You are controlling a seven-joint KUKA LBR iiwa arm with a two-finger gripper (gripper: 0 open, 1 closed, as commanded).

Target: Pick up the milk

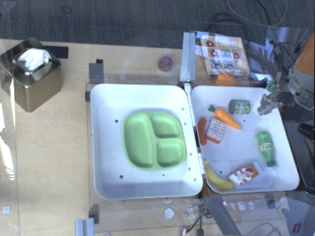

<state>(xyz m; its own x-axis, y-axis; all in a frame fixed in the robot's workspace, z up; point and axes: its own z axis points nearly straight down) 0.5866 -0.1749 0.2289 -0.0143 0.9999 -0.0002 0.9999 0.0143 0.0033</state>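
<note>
One milk carton (244, 175) lay slantwise near the right bin's (290, 146) front edge, well apart from the tool (269, 102) at the far side. Whether the tool was clenched could not be told.

wooden desk (59, 146) carrying two white bins side by side: left bin (106, 181), right bin (288, 173). gold tissue box (32, 75) at the far left, a small purple ball (165, 63) just behind the left bin.
</note>
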